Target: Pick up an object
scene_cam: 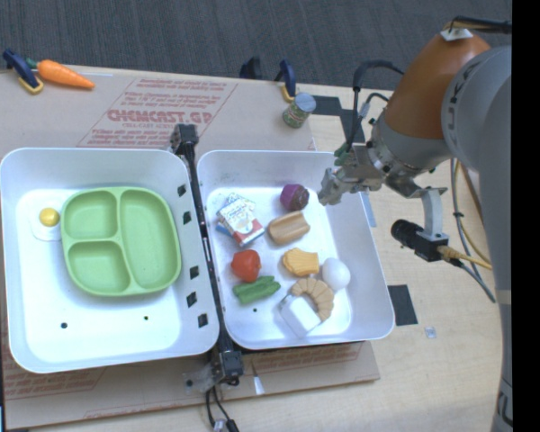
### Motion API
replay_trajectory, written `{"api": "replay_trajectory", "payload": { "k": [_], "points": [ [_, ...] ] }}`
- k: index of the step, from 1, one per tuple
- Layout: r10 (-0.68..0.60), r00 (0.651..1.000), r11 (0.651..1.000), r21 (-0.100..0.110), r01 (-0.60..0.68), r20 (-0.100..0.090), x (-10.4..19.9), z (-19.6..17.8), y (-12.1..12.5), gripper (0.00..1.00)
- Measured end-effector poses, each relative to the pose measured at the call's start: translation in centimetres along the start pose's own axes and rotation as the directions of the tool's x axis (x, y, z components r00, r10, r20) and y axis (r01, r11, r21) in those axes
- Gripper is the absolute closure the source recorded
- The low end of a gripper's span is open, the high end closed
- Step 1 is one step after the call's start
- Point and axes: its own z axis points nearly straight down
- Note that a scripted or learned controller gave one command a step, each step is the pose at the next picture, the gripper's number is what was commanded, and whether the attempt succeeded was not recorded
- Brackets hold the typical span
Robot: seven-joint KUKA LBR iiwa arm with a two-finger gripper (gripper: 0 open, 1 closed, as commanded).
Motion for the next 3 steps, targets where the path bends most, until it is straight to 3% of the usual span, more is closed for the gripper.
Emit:
{"api": "replay_trajectory", "payload": {
  "k": [2, 3],
  "points": [
    [0.0, 1.0, 1.0, 0.002, 0.0, -0.001, 4.9, 2.9, 7.2, 1.0],
    [-0.002, 1.0, 1.0, 0.005, 0.002, -0.001, 12.4, 1.9, -1.0, 1.0]
  ]
}}
